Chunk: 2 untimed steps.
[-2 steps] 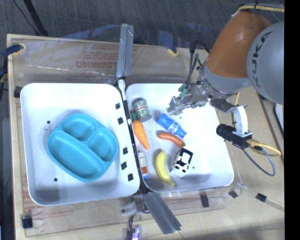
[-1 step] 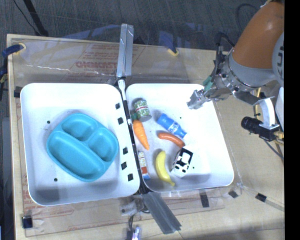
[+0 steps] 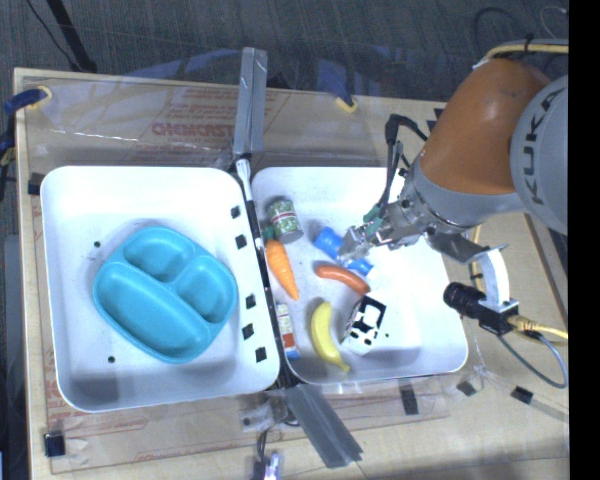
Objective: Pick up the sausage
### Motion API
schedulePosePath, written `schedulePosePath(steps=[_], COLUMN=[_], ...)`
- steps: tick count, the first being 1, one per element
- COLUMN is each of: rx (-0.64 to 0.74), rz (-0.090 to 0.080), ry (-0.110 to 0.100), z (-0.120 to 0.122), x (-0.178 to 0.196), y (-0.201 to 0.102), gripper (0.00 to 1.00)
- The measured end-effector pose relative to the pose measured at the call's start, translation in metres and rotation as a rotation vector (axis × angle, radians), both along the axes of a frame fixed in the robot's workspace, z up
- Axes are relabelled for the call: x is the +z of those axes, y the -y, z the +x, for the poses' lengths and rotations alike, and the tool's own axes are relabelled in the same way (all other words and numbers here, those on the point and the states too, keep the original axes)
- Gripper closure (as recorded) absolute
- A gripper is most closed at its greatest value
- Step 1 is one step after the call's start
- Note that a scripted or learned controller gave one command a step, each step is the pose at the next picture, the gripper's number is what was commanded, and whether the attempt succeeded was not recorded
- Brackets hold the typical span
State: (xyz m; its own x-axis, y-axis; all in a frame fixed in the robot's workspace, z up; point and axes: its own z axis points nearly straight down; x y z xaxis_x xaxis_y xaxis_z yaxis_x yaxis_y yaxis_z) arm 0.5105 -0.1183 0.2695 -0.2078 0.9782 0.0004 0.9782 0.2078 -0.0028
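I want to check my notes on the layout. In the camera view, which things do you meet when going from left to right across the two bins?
Blue three-compartment plastic tray → orange carrot → yellow banana → reddish-orange sausage → black-and-white patterned cube → gripper.

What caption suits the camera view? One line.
Gripper hovers above the sausage in the right bin, beside carrot and banana.

Dark grey carpet floor [image 3: 160,18]; light wooden bench [image 3: 540,408]; cables.
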Motion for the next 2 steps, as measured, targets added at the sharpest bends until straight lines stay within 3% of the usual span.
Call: schedulePosePath(steps=[1, 2], rx=[0.074, 0.055], rz=[-0.001, 0.000], ry=[0.003, 0.001], z=[-0.005, -0.016], x=[0.024, -0.003], y=[0.059, -0.026], gripper=[1.00, 1.00])
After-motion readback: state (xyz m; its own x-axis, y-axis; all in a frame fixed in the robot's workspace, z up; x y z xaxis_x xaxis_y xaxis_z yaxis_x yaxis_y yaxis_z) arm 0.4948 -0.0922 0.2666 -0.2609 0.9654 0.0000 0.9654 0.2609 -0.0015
